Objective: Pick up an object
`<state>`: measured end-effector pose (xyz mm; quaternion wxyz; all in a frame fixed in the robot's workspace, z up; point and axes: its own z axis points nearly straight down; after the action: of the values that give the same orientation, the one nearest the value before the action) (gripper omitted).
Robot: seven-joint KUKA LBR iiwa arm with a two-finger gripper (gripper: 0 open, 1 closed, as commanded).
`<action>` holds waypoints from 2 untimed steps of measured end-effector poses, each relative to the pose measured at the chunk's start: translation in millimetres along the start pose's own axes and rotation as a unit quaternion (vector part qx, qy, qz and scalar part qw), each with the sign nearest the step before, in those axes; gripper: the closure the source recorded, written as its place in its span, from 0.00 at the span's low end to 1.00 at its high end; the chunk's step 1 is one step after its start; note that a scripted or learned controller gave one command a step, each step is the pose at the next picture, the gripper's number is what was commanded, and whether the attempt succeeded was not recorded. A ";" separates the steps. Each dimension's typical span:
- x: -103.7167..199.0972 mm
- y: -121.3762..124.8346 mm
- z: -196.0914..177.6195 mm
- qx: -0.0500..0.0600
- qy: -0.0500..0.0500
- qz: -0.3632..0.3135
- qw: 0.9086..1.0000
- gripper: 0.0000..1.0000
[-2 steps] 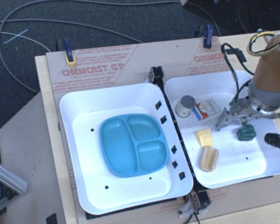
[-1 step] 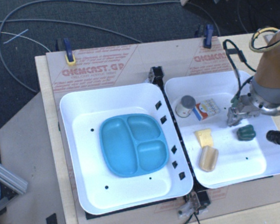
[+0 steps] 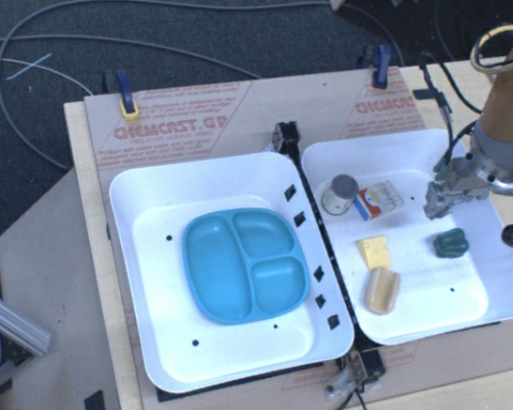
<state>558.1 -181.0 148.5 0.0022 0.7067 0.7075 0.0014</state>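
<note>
My pincer [image 3: 438, 205] hangs low over the right bin [image 3: 399, 143], near its far right wall, and I cannot tell how it is set: from above it is a small grey cluster of metal, and nothing shows inside it.

The nearest thing to pick is the green lump [image 3: 450, 243], just below my pincer in the view and apart from it, lying on the bin floor. It looks small, rounded and probably light; its dark, slightly glossy skin suggests it may slip, so I would close across its narrow middle and press low, near the floor.

Further to the left of my pincer lie the yellow block [image 3: 374, 252] and, touching or almost touching it, the tan piece [image 3: 381, 291]. Both look soft and light, like foam or toy food; the block's flat sides would suit a squeeze best. Up and left of my pincer stands a can [image 3: 339, 193], stiff, smooth and likely to roll if tipped, with a flat packet [image 3: 379, 199] beside it, too thin to grip easily.

The blue tray [image 3: 245, 264] sits well apart in the left bin [image 3: 145, 291].

My arm is cut off at the frame's edge, and the packet's print is too small to read.
</note>
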 end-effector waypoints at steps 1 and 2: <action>-1.7 -1.1 -43.9 0.000 0.000 0.000 1.000 1.00; -11.7 5.2 -98.4 -0.001 -0.001 0.000 1.000 1.00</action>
<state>562.8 -192.6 246.9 0.0035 0.7070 0.7072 0.0015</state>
